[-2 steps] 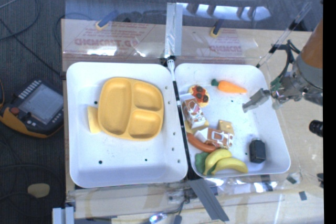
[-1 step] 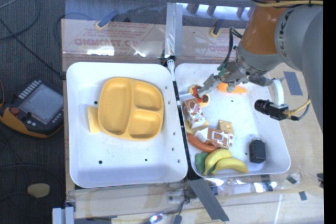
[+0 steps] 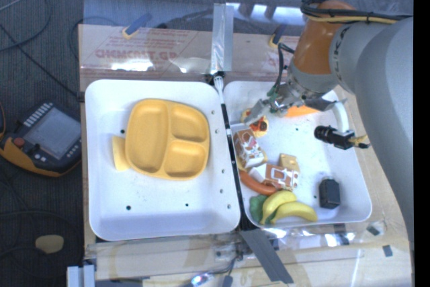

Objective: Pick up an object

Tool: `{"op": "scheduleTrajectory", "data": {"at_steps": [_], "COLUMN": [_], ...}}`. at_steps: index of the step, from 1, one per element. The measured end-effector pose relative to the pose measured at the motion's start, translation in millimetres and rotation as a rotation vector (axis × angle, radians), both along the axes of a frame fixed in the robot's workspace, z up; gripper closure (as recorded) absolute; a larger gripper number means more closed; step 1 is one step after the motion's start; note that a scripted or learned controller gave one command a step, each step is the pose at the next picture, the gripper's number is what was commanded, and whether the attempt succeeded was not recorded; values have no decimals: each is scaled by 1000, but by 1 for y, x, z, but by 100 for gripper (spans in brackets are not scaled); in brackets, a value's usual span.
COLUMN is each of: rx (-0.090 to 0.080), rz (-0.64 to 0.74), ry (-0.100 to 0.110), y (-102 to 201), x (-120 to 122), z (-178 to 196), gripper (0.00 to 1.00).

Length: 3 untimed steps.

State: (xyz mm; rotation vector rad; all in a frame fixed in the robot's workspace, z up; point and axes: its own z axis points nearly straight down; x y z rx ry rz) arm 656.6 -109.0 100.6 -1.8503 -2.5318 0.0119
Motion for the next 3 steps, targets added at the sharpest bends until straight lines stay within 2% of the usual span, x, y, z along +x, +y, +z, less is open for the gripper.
{"op": "scheduleTrajectory", "data": {"at_steps": [1, 2, 3], "rx": [0, 2, 1], "rz": [1, -7, -57], "ry": [3, -4, -3], "y": [0, 69, 145], "x": [1, 0, 11], "z": [7, 79, 79], "gripper": [100, 100, 100]}}
